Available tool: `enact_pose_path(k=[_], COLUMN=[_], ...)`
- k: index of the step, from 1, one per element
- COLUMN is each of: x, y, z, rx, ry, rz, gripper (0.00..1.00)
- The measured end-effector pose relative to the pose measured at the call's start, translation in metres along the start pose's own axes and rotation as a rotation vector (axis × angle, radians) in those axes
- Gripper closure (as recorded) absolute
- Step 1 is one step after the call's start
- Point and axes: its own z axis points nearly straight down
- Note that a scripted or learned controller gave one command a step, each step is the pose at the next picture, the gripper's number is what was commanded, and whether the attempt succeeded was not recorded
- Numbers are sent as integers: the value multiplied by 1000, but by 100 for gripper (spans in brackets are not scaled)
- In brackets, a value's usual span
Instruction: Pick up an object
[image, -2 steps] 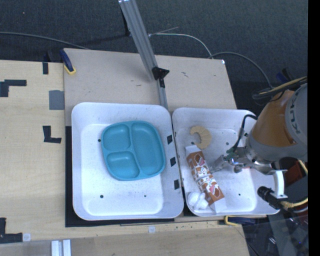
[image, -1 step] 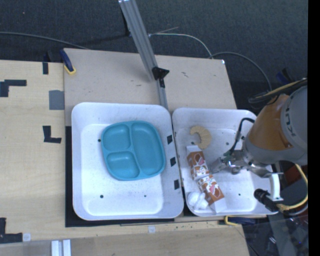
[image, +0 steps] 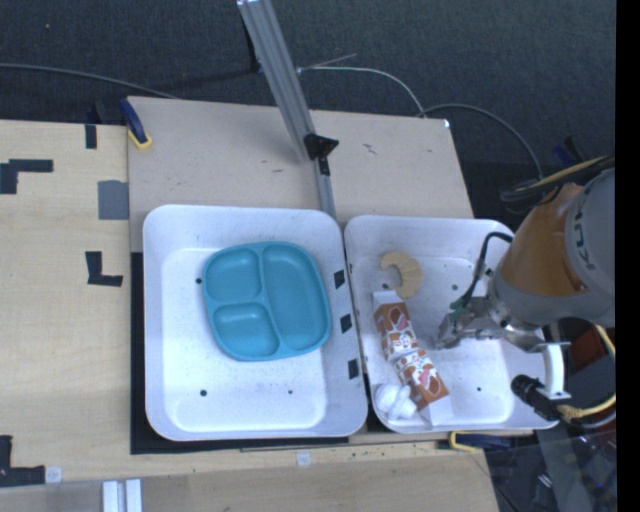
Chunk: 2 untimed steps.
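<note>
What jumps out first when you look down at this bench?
A bright blue divided plate sits in the left bin. In the right bin, a brown and white packet lies beside a tan curved piece, with the gripper of the grey and orange arm low over its floor.

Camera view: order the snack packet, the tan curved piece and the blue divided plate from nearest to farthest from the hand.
1. Snack packet, just left of the hand, same right bin.
2. Tan curved piece, farther up and left in that bin.
3. Blue divided plate, farthest, in the left bin.
</note>
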Motion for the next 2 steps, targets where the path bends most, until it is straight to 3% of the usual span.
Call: enact_pose_path(k=[2], x=[-5], y=[7], z=[-104], rx=[-7], ry=[-2], rz=[0], gripper=[100])
